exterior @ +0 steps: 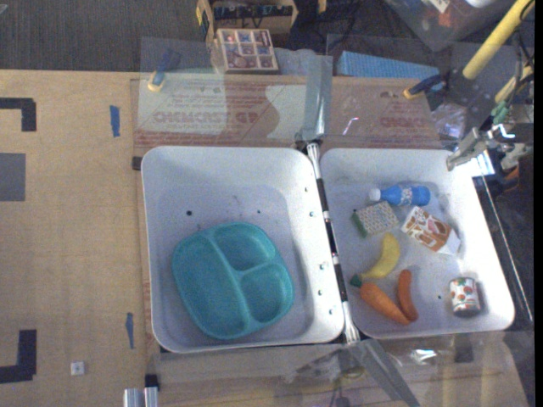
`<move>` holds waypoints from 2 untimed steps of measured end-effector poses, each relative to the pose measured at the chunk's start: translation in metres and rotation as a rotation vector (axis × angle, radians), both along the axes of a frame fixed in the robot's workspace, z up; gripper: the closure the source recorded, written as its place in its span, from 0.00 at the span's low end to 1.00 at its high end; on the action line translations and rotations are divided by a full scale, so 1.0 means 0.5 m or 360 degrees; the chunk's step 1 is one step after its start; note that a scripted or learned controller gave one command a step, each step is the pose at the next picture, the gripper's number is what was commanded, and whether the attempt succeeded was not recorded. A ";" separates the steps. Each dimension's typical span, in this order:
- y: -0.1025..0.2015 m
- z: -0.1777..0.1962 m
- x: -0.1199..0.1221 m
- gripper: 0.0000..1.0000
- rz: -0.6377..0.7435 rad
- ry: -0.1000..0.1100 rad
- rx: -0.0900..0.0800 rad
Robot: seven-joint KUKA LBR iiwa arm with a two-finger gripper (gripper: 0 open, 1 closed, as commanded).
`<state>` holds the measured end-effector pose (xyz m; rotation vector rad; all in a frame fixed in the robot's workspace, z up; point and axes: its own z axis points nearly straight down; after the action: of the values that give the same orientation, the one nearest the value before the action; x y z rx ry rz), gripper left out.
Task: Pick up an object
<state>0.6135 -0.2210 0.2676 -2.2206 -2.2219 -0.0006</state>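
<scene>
The right bin (488,253) holds several small objects. A blue bottle (405,196) lies at its far side, with a green patterned block (376,219) and a white and orange packet (427,230) just in front of it. A yellow banana (386,257) lies mid-bin. An orange carrot (383,302) and a red-orange sausage (406,293) lie at the near edge, and a small can (463,295) sits at the near right. My gripper (479,145) hangs over the bin's far right corner, apart from all of these objects.
The left bin (170,185) holds a teal divided plate (233,278). Behind the bins are a clear plastic sheet, a cardboard box (246,7) and a small patterned box (246,49). A yellow tube (501,28) and cables crowd the far right.
</scene>
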 end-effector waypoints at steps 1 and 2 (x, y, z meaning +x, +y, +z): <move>0.045 -0.279 -0.006 0.00 0.0181 -0.0002 -0.0002; 0.056 -0.359 -0.088 0.00 0.0503 -0.0012 -0.0006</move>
<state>0.5693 -0.1929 0.0883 -1.8476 -2.5505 -0.0049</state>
